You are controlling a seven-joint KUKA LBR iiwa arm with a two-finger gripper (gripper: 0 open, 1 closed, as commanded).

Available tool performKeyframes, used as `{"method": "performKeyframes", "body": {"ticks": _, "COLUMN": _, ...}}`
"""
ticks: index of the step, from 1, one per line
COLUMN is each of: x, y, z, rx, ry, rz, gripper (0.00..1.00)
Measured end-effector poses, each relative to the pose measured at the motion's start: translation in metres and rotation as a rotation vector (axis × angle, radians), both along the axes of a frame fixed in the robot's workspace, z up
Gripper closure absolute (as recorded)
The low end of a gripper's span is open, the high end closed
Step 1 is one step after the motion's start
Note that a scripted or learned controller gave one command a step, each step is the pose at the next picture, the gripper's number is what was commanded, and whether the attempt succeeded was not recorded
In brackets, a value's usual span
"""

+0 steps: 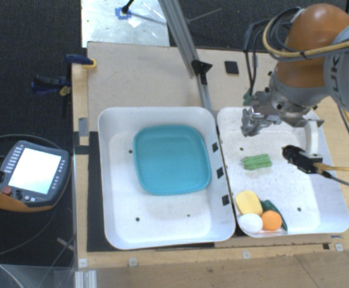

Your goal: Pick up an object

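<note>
**Entry: pick not yet made, gripper above the right bin**

1. Gripper [250,125]. You see it hanging over the upper left part of the right bin [330,221], under the orange band and grey wrist of the arm [309,47]. Whether it is open or closed you cannot tell from this slanting view; the metal end is too small and blurred. Nothing visibly sits in it, so count nothing as held.

2. Green object [256,161]. The nearest candidate: a small ridged piece lying flat on the bin floor, below the gripper and apart from it. Untouched, by the look of it.

3. Corner cluster. At the near left corner of the right bin you have a yellow object [248,202], a white egg-shaped object [250,222] and an orange ball [271,220], touching or close to touching, with a dark green piece [280,217] beside the ball. All rest on the bin floor.

4. Left bin [117,227]. Holds a teal plate [171,159], lying flat near its middle, well apart from the gripper.

5. Status, as a judgement: every object lies in a bin, so the task remains wholly to do. Left for you: descent, closing on one item, lift.
</note>
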State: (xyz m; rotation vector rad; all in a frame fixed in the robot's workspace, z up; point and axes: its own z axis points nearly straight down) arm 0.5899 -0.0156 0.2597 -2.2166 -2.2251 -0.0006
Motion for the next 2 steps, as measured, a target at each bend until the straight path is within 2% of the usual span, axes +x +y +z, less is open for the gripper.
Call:
{"method": "performKeyframes", "body": {"ticks": 1, "x": -0.030, "y": 0.044, "z": 0.001, "rx": 0.000, "ry": -0.001, "rz": 0.000, "gripper": 1.00}}
{"method": "performKeyframes", "body": {"ticks": 2, "x": -0.053, "y": 0.095, "z": -0.021, "rx": 0.000, "ry": 0.001, "rz": 0.001, "gripper": 1.00}}
